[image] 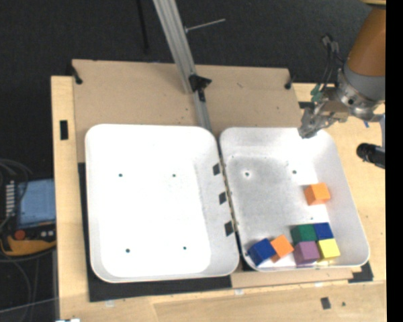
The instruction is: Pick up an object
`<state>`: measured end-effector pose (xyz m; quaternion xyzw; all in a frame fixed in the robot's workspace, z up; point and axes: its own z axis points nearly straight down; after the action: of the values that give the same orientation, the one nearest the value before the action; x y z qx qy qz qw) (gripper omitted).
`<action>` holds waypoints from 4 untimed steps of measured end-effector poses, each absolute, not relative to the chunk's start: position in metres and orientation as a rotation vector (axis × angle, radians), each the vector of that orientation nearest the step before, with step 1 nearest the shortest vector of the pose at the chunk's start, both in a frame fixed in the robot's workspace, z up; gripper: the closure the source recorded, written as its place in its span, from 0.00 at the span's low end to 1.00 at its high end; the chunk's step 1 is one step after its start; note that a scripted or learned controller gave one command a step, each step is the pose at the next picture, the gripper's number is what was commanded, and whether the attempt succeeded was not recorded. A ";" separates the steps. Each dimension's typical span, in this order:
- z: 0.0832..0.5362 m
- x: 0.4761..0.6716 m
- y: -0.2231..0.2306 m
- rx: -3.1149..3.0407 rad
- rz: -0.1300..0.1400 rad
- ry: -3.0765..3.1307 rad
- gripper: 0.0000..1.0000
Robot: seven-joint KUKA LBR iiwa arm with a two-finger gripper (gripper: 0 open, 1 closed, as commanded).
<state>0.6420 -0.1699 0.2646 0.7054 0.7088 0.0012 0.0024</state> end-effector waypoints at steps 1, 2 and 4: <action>0.257 0.620 -0.114 2.215 0.000 2.227 1.00; 0.248 0.592 -0.067 2.216 -0.001 2.228 1.00; 0.232 0.549 0.026 2.218 0.001 2.225 1.00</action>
<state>0.5490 0.0264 0.2320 0.7060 0.7082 0.0003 -0.0002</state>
